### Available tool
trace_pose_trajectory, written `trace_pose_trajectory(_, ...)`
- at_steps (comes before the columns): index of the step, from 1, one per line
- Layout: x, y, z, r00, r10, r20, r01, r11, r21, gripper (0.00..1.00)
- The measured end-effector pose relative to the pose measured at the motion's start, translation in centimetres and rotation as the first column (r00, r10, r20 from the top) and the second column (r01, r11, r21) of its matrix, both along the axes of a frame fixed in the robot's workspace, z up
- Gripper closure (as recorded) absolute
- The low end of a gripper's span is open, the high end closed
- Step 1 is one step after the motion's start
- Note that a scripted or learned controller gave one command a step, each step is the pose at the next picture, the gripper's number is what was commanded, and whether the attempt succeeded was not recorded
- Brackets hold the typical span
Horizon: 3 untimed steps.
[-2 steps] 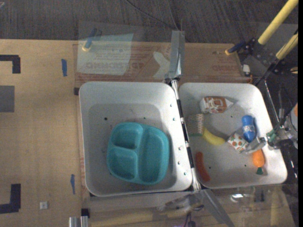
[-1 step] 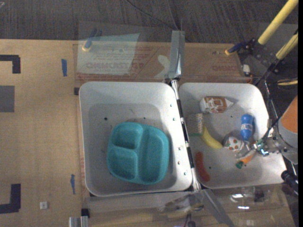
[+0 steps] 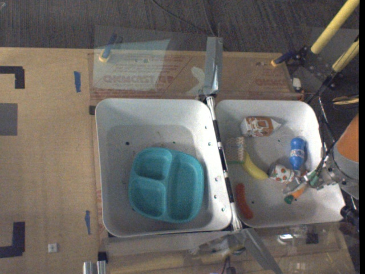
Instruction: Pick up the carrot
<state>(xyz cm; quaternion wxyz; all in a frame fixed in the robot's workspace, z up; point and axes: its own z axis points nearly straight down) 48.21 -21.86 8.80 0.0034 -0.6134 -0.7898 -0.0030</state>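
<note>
The gripper (image 3: 306, 180) reaches in from the right over the right bin (image 3: 274, 108), low near its right wall; whether it is open or closed I cannot tell. The carrot (image 3: 295, 196) lies just beside it, touching or nearly so. Nearby sit a spotted ball (image 3: 279, 173), a blue bottle (image 3: 297, 152), a banana (image 3: 254, 168), a carton (image 3: 259, 125) and a red sausage (image 3: 244, 201). The left bin (image 3: 114, 119) holds a teal tray (image 3: 165, 182)
</note>
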Motion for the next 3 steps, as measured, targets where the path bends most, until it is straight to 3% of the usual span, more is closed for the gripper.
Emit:
trace_pose_trajectory(1,0.1,-0.4,0.6,1.000,-0.006,0.005,0.006,1.000,-0.007,1.00)
trace_pose_trajectory(2,-0.2,2.0,8.0,0.998,-0.063,-0.002,0.063,0.998,-0.009,1.00)
trace_pose_trajectory(3,-0.3,3.6,10.8,0.985,-0.174,-0.002,0.174,0.985,-0.010,1.00)
